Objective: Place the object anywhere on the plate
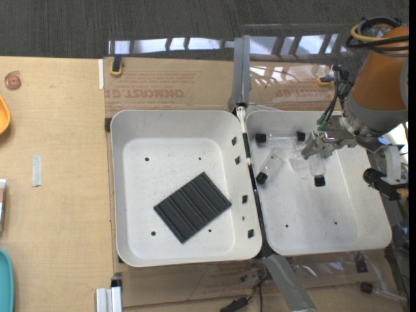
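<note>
A dark ribbed rectangular plate (193, 207) lies at a slant on the floor of the left bin (130, 174). In the right bin (351, 233) lie three clear plastic tubes with black caps: one (280, 137) lies crosswise near the back wall, one (268, 168) is tilted near the left wall, and one (317, 171) sits just below the gripper. My gripper (314, 149) hangs over the back part of the right bin, above and close to that third tube. Whether it touches the tube is unclear.
A metal divider (246, 155) with black clips runs between the bins. Cardboard (169, 90) lies behind them. The wooden bench (52, 174) stretches to the left, with an orange item and a teal item at its edge. Cables and a black fitting (380, 177) hang at the right.
</note>
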Robot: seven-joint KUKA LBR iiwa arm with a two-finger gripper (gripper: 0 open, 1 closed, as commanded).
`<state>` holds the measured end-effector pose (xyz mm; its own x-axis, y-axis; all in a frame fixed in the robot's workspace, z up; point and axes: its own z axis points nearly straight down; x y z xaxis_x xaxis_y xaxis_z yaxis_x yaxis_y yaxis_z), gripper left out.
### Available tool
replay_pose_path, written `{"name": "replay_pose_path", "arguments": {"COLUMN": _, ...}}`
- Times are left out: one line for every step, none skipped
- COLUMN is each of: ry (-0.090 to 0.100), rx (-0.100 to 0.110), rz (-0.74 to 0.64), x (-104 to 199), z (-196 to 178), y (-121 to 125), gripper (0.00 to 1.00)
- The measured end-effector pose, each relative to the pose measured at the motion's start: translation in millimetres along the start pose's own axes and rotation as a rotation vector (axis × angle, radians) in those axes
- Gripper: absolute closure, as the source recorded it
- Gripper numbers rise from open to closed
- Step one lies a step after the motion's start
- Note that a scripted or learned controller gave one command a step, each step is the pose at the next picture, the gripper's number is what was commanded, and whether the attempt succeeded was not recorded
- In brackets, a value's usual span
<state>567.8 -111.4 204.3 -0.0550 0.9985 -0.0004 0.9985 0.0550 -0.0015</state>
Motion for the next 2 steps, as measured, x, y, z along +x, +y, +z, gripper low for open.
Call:
{"name": "replay_pose_path", "arguments": {"ry": -0.001, "rx": 0.000, "rz": -0.091, "x": 75.3, "z": -40.5, "y": 62.3, "gripper": 1.00}}
{"name": "replay_pose_path", "arguments": {"ry": -0.001, "rx": 0.003, "rz": -0.105, "x": 156.9, "z": 14.2, "y": 41.4, "gripper": 1.00}}
